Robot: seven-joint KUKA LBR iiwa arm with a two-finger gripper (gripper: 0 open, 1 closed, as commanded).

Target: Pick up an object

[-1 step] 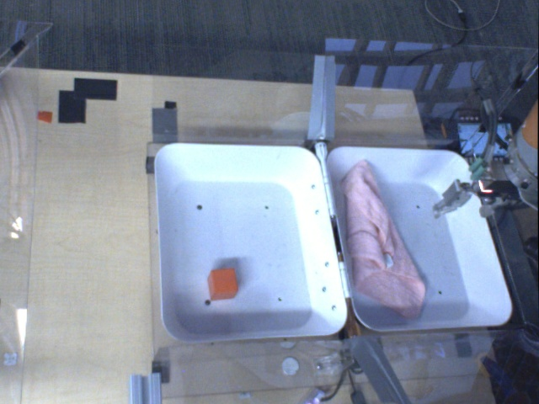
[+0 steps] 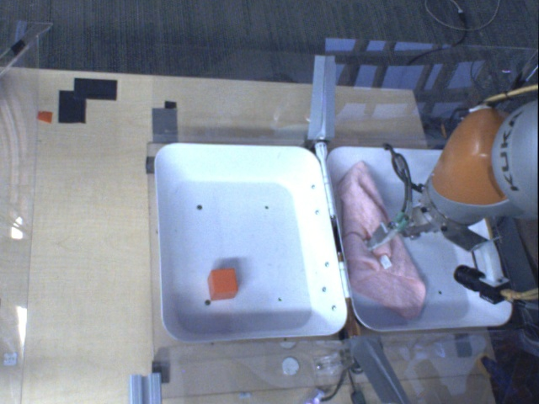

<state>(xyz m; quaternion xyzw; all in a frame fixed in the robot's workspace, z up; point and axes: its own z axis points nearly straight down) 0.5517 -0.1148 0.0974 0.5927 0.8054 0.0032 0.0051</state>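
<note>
Now the claw [image 2: 389, 232] hovers over the pink cloth [image 2: 379, 242].

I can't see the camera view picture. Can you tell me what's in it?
A robot arm's gripper hangs over a pink cloth lying in the right white bin. In the left white bin sits a small orange block.

At your 3 o'clock, the arm [image 2: 493, 171] runs off the edge and hides part of the right bin [image 2: 446, 314].
</note>
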